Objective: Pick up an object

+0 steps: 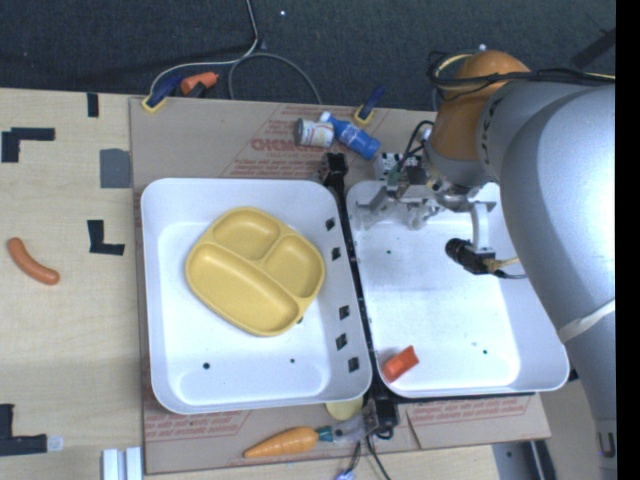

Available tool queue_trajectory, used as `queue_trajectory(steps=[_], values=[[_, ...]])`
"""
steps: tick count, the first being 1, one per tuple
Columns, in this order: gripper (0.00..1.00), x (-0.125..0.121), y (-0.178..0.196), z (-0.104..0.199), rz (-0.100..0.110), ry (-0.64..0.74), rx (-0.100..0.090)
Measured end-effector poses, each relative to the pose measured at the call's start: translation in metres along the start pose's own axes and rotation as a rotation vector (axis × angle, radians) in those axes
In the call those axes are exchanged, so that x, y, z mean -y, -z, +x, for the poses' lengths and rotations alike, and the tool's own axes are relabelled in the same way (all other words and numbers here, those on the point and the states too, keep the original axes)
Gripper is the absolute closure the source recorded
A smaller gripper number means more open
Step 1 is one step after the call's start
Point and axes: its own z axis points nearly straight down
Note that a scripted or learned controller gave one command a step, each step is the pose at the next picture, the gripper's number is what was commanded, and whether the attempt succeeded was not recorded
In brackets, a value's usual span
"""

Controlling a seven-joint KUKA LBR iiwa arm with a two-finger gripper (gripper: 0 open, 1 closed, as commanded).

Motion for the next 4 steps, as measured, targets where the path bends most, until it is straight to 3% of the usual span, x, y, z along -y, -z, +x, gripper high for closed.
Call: queue_trajectory(steps=[1, 2, 3, 4], values=[[0.00, 0.002, -0.005, -0.052, 0.001, -0.005, 0.001], [0.00, 0.002, -0.006, 0.003, 0.002, 0.001, 0.001], [1.00, 0.001, 0.004, 0.000, 0.002, -0.001, 0.002], [0.00, 0.002, 0.004, 0.000, 0.003, -0.001, 0.003]])
